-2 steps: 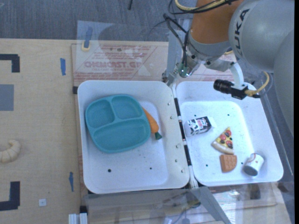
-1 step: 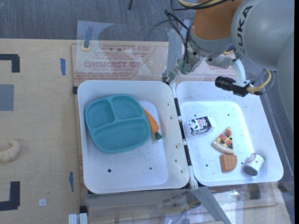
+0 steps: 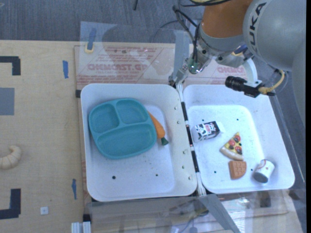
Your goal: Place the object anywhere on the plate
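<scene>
A teal divided plate [image 3: 121, 127] lies in the left bin [image 3: 136, 183], toward its far left. An orange toy carrot [image 3: 157, 126] lies against the plate's right edge. The right bin [image 3: 277, 130] holds a small black-and-white carton [image 3: 207, 130], a toy pizza slice [image 3: 233, 146], a brown cracker [image 3: 237, 169] and a small white cup [image 3: 263, 171] on its side. My gripper [image 3: 181, 76] hangs over the far end of the divider between the two bins, apart from every object. Nothing shows in it.
A pale croissant-shaped toy [image 3: 9, 157] lies on the wooden bench at the far left. Black tape marks [image 3: 12, 64] and blue tape strips [image 3: 65, 68] dot the bench. A black cylinder [image 3: 241, 85] juts from the arm over the right bin's far edge.
</scene>
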Tool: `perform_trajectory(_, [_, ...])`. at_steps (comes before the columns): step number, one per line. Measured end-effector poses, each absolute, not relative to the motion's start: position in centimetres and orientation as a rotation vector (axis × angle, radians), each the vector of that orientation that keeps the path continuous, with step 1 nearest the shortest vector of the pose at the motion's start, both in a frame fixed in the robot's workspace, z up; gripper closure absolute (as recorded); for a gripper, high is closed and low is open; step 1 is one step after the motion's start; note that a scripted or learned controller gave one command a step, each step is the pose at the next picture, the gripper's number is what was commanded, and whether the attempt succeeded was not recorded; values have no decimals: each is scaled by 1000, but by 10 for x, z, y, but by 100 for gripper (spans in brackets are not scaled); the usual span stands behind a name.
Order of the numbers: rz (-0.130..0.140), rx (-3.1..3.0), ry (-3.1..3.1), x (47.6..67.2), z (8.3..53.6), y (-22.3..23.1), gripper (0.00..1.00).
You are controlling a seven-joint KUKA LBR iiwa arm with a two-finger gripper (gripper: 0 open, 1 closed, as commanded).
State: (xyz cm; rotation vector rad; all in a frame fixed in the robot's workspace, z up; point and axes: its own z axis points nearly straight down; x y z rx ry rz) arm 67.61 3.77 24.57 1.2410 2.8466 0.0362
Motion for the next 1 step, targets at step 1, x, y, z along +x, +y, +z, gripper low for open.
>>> perform_trajectory(1, [43, 1239, 2841, 678, 258, 38, 100])
